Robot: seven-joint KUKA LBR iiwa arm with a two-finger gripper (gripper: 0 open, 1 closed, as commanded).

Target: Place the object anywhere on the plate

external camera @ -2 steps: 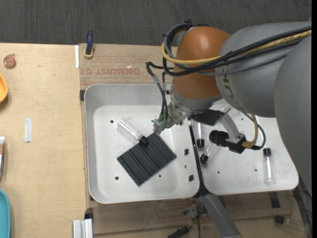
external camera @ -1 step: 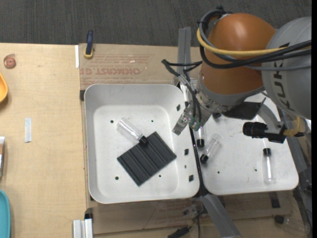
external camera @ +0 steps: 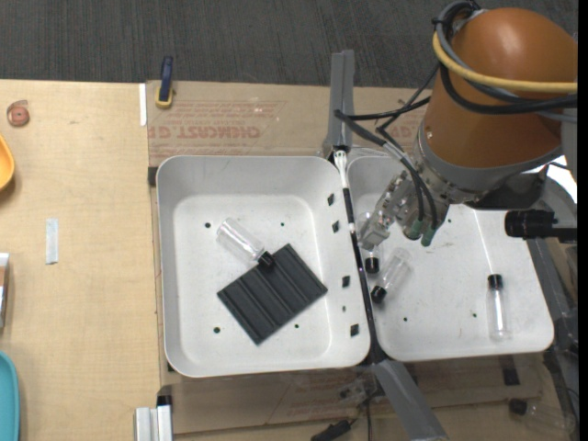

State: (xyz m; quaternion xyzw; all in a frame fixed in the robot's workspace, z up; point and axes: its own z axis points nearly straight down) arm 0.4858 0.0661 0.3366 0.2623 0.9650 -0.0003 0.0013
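A black ridged plate point(external camera: 273, 292) lies flat in the left bin point(external camera: 184, 338), turned at an angle. A clear vial with a black cap point(external camera: 243, 243) rests beside the plate's upper corner, its cap touching the plate's edge. In the right bin point(external camera: 459, 338) a second clear vial point(external camera: 390, 275) lies near the left wall, and a third point(external camera: 497, 306) lies at the right. My gripper point(external camera: 395, 231) hangs over the right bin's upper left part, just above the second vial, with cables around it. I see nothing held in it.
A small black piece point(external camera: 371, 265) sits by the divider between the bins. The arm's large orange-brown body point(external camera: 501, 72) covers the right bin's far side. Brown cardboard point(external camera: 239, 122) lies behind the bins, and a wooden bench top point(external camera: 73, 246) stretches left.
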